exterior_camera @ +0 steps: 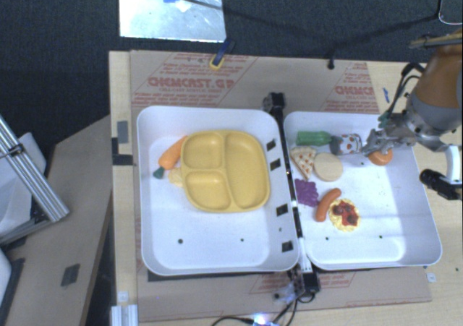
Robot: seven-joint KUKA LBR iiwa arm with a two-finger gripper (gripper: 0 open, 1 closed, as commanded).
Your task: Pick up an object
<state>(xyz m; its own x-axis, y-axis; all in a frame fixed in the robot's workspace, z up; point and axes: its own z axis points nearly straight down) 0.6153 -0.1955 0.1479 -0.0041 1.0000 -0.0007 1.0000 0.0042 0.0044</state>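
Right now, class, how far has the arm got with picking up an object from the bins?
Done: the claw has reached into the right bin, low beside the orange piece. In hand: nothing visibly lifted; whether it has a hold on the piece cannot be told. Left: secure a grasp and raise an item. The sausage and cookie lie on the bin floor.

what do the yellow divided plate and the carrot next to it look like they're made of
The yellow divided plate looks like moulded plastic: one even colour, smooth rounded compartment walls and a soft sheen. The carrot at its left edge also looks like plastic, probably toy food: flat uniform orange with a small green tip. Rubber or foam can't be ruled out.
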